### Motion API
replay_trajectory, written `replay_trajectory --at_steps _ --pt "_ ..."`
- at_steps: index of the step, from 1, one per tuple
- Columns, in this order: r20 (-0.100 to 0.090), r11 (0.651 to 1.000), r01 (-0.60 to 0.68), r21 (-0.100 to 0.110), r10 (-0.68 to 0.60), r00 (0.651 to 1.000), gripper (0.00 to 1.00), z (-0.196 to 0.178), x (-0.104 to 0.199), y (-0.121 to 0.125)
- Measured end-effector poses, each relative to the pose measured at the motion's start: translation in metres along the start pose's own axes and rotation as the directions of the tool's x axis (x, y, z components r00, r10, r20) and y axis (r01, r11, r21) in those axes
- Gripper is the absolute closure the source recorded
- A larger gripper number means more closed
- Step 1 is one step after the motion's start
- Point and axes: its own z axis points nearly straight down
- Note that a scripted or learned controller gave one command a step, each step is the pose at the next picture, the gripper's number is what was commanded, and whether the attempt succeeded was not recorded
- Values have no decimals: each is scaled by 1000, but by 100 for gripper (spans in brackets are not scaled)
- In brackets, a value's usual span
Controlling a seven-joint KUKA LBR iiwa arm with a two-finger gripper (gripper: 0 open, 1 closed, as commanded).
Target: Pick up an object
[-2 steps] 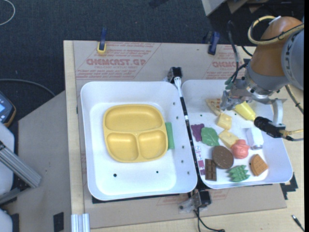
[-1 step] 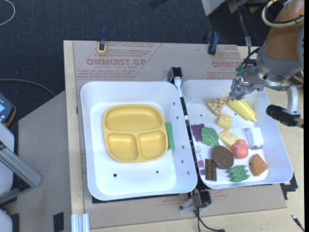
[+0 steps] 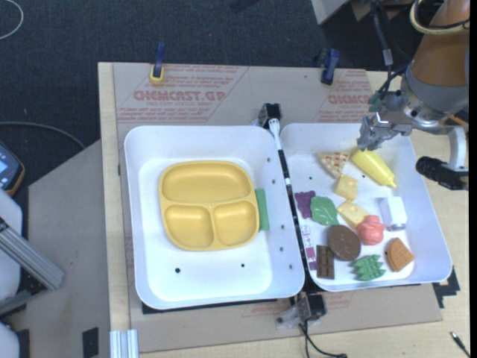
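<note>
Two white bins (image 3: 141,200) — brown bench (image 3: 119,110), dark floor (image 3: 74,21).

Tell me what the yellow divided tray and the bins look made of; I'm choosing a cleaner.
Yellow divided tray: probably moulded plastic, going by its uniform colour, rounded compartment edges and soft satin sheen. Left bin and right bin: probably thin formed plastic, plain white with curved rims and a mostly matte look. Coated metal can't be excluded.

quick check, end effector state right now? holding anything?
End effector: cannot be told; it sits low over the right bin, right at the yellow piece, with nothing visibly held.
</note>
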Motion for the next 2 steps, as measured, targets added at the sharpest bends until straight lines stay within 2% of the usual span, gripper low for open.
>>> replay_trajectory --at_steps 1,2 --pt "-3 1000 4 7 -4 1000 100 10 54 1" --pt "-2 1000 5 1 -5 1000 100 -2 107 12"
